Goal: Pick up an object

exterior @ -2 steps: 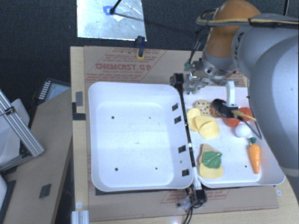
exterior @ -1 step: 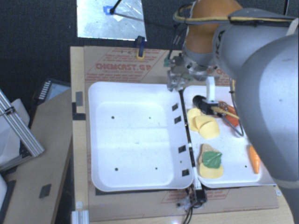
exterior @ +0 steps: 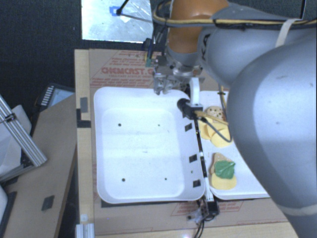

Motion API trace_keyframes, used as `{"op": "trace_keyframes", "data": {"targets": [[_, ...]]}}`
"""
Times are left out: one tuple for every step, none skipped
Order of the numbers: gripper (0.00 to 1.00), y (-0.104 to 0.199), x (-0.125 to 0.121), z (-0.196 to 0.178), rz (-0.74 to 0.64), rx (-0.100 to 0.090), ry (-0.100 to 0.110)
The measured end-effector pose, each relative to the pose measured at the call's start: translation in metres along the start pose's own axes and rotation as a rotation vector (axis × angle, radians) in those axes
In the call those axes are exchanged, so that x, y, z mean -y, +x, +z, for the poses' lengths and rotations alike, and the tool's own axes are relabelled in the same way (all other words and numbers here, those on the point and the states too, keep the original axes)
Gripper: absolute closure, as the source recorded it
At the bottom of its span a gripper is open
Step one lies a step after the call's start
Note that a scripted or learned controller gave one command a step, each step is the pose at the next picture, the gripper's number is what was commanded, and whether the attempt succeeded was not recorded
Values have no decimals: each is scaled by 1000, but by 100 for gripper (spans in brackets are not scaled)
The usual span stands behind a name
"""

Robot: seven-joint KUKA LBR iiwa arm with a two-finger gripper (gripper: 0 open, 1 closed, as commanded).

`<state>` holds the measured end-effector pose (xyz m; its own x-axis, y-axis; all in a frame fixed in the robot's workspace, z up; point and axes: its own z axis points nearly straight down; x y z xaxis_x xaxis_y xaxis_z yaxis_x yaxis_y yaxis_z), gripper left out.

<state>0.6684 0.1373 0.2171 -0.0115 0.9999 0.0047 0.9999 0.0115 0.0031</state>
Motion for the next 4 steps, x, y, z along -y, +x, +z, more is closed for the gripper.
{"op": "trace_keyframes", "data": {"targets": [[100,40,-1,-4,6,5,1],[100,101,-1,-23,2,1,-2],[100,98,-3,-166,5,-1,-14],[100,99,-1,-308,4,-2,-16]]}}
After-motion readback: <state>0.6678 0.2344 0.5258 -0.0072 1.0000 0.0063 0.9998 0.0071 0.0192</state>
